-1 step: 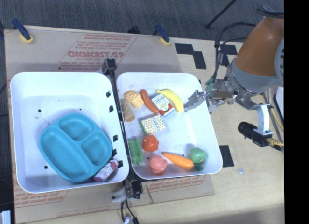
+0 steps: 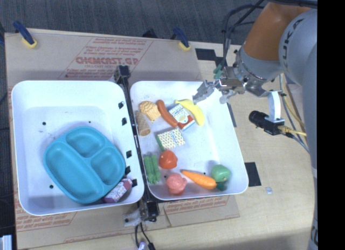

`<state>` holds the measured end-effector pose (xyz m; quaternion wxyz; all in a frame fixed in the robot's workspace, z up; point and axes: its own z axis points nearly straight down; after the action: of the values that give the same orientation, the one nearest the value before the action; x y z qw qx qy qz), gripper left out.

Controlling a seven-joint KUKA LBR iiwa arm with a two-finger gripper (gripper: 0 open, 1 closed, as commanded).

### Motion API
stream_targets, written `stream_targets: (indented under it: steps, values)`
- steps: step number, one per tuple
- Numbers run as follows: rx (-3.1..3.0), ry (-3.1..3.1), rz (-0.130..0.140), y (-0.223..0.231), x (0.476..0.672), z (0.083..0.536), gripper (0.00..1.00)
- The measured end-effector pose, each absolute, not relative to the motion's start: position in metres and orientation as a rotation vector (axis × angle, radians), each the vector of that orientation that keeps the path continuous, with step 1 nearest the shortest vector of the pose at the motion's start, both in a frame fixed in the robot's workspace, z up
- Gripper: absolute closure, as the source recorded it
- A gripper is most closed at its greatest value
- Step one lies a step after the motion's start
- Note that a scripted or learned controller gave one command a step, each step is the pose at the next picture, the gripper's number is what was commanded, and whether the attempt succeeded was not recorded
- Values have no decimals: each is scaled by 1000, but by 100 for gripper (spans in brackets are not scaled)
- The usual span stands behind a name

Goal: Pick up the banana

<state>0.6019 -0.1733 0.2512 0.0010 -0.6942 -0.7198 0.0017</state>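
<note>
One banana [image 2: 195, 111] is all I count, lying in the right bin [image 2: 232, 136] near its upper right corner, long axis slanted from upper left to lower right, one tip toward the bin's back wall and the other pointing down toward the bin's middle. It is plain yellow, gently curved and smooth, and its left side touches a small red and white carton [image 2: 183, 116]. I see two white bins side by side; the left bin [image 2: 27, 136] carries one blue divided plate [image 2: 83, 162] and one small purple packet [image 2: 117, 192] at its lower right corner. In the right bin I also count one sausage [image 2: 166, 113], one bread-like tan piece [image 2: 149, 110] with a cone-like tan piece [image 2: 143, 125] below it, one green patterned box [image 2: 171, 138], one red pepper [image 2: 168, 159], one green vegetable [image 2: 152, 169], one pink round item [image 2: 176, 183], one carrot [image 2: 199, 179] and one green pepper [image 2: 220, 173]. The gripper [image 2: 205, 91] hovers just above and to the right of the banana's upper end, at the bin's rim, with nothing between its fingers; from here I cannot tell how wide they stand
</note>
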Motion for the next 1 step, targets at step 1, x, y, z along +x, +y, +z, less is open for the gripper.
stream_targets:
  steps: [1]
  values:
    - [-1842,-2544,2,-175,653,185,0]
